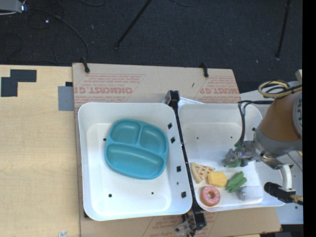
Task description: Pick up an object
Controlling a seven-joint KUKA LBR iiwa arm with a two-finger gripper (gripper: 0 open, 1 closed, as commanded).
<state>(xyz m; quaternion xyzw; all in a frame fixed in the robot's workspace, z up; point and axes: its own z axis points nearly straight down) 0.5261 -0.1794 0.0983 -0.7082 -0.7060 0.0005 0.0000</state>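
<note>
we see four toys clustered at the right bin's (217,113) near edge: a waffle (201,171), a yellow piece (217,178), a green piece (236,181) and a pink donut (211,196) nearest the rim. the gripper (236,157) hangs just above the green piece. a teal plate (137,148) lies mid left bin (94,181).

The grey KUKA arm (282,127), its orange band showing above the wrist, reaches in from the right and bends downward, its gripper (236,157) lowered at the end, the wrist angled toward the left.
</note>
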